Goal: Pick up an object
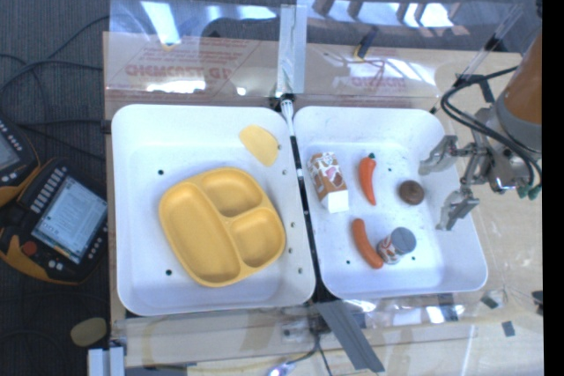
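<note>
Nothing had been picked up at this moment; the task looked barely started, judged from how things lay. The gripper [448, 186] hung over the right side of the right bin [458, 273], its 2 fingers spread wide apart with nothing between them, 1 finger tip toward the bin's back right corner and the other lower down near the right wall. All candidate objects sat on the right bin floor, none touching the fingers: a brown ball [411, 192] just beside the gripper on its left, closest of the lot; an orange carrot [367, 179] further left; a small milk carton [329, 181] lying near the divider; a sausage [366, 242] toward the front; and a small grey-lidded can [397, 244] touching or almost touching the sausage's right end, hard to tell which. The left bin [132, 216] held a yellow divided plate [222, 225] and a yellow chip-like piece [260, 143] behind it, well apart from the arm. Still left: line up over 1 object, likely the brown ball, descend, close, lift. Whether the gripper was already at grasp height could not be told from this slant.
</note>
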Controlling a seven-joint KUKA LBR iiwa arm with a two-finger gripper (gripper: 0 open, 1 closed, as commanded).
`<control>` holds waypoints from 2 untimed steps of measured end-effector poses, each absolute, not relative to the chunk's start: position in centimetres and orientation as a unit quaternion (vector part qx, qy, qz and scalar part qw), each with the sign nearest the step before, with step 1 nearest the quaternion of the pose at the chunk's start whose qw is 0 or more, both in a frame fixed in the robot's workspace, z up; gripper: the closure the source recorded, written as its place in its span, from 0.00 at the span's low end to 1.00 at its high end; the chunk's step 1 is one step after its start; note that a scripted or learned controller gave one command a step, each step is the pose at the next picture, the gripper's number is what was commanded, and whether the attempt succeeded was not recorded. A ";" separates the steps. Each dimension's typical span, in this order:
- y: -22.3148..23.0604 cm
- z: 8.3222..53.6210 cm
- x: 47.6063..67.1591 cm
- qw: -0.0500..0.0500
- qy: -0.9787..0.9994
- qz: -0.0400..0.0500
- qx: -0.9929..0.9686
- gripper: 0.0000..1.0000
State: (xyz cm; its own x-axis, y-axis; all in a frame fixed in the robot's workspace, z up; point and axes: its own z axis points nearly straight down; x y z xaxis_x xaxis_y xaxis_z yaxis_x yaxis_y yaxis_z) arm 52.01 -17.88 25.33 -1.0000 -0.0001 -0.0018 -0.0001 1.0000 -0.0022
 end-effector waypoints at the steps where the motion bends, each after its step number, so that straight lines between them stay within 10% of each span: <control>1: -15.9 9.0 50.0 0.005 1.000 -0.003 0.017 0.00; 2: -16.0 10.1 50.2 0.007 1.000 -0.006 0.017 1.00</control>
